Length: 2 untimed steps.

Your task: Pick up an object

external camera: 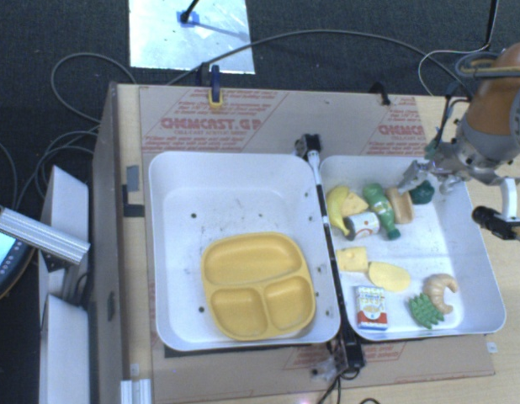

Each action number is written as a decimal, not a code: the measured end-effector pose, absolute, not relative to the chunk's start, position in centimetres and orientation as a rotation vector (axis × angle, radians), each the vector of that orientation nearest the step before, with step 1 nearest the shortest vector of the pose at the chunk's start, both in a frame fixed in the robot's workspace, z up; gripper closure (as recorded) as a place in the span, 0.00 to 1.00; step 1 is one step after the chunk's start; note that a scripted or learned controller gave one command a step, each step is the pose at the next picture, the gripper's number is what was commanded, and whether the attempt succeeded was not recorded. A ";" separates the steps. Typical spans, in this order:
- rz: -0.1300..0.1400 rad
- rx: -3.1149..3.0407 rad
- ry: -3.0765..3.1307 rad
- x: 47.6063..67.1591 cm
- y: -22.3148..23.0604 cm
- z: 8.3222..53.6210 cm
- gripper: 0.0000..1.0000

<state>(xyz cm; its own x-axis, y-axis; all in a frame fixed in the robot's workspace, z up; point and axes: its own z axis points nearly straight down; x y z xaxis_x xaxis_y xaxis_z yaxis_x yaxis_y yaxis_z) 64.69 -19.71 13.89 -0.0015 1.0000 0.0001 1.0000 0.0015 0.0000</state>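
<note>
My gripper (428, 181) hangs over the back right corner of the right bin (477, 251), its fingers spread open. Just below it lies a small dark green object (423, 194), which is not held between the fingers. Left of that are a tan bread slice (400, 205), a green bottle (380, 208), a small white and brown can (362, 224) and a yellow banana (342, 204). Nearer the front lie a cheese wedge (353, 259), a yellow oval piece (389, 276), a croissant (442, 288), a green leafy toy (423, 310) and a red, white and blue carton (371, 306).
The left bin (184, 200) bears a yellow divided plate (258, 285) toward its front. A black divider rail (323, 225) runs between the bins. Cables trail over the dark floor behind the bench, and a silver sheet (189, 22) lies at the back.
</note>
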 end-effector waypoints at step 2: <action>-0.001 -2.222 -2.225 62.1 -15.3 8.5 0.00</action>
<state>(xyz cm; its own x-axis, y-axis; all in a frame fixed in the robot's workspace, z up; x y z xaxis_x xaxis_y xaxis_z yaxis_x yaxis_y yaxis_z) 62.06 -15.33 8.52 -0.0013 1.0000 -0.0016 1.0000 0.0013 0.0029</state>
